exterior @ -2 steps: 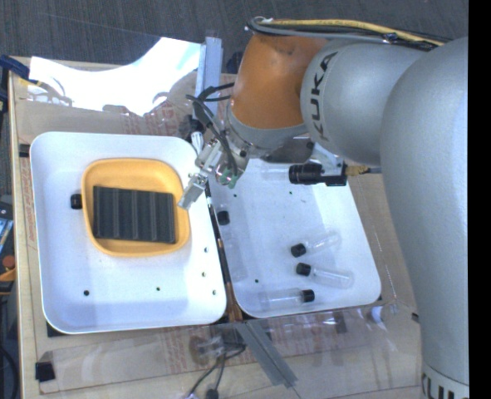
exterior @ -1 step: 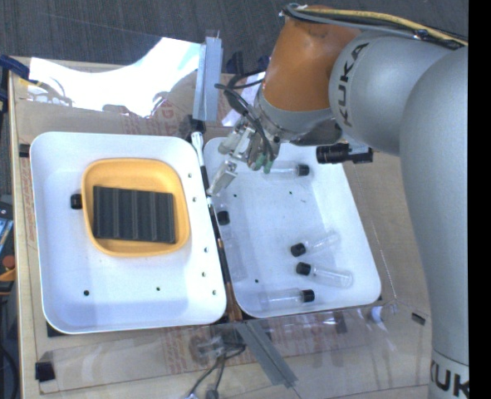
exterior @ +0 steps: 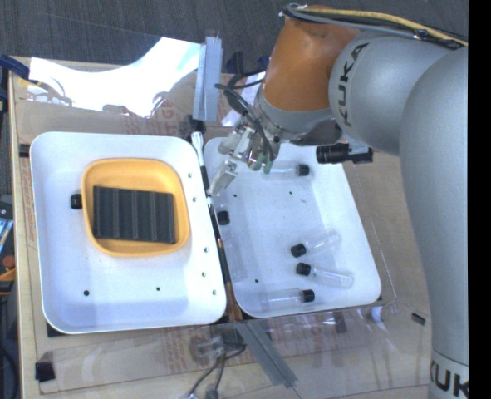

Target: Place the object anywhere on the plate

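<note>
Vials (exterior: 320, 243) lie capped in the right bin (exterior: 357, 231); the yellow plate (exterior: 100, 177) sits in the left bin (exterior: 54, 273) on the table (exterior: 129, 356). Tool (exterior: 243, 158) state unclear.

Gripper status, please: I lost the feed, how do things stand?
Gripper over right bin's far left corner. Capped tubes lie loose in that bin. Yellow plate in left bin bears a dark rack.

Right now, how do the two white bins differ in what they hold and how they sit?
The left bin holds a yellow plate with a dark ribbed insert; the right bin holds several clear black-capped tubes. The gripper hangs over the right bin's upper-left corner, while none is over the left bin. The left bin's edge seems to overlap the right bin's. Both are shallow, white and rounded at the corners.
</note>
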